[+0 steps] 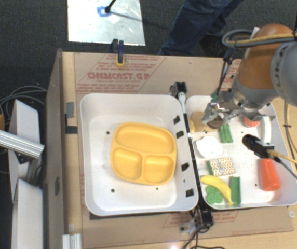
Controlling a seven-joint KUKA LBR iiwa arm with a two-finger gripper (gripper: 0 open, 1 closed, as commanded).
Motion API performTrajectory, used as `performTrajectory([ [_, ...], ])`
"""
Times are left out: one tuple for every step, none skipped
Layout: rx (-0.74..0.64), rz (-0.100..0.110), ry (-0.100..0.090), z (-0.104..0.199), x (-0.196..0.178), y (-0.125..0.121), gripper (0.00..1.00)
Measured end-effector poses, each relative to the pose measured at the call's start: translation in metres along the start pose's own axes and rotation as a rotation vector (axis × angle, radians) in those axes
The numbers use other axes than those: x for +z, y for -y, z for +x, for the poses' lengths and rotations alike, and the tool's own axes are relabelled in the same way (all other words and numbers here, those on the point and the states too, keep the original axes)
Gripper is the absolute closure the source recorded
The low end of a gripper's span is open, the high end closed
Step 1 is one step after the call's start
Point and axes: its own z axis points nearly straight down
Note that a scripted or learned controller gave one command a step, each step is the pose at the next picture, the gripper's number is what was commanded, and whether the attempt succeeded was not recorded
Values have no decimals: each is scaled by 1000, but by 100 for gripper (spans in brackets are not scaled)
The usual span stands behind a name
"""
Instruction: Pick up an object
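Note:
My gripper hangs low over the back left part of the right bin. Directly under its tip shows a small brown object; whether it is touched or held I cannot tell. A tan round piece lies just left of the gripper by the bin wall. A green block lies right below the gripper. Nearer the front lie a white round lid, a patterned box, a yellow banana, a green bar and an orange cylinder. A red piece peeks out under the wrist.
The left bin holds a yellow divided plate at its middle. A black-clipped divider separates the two bins. The grey arm with its orange band covers the right bin's back right corner.

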Motion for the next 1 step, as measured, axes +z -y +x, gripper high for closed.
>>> performTrajectory([
  [6,14,0,43,3,23,100],
])
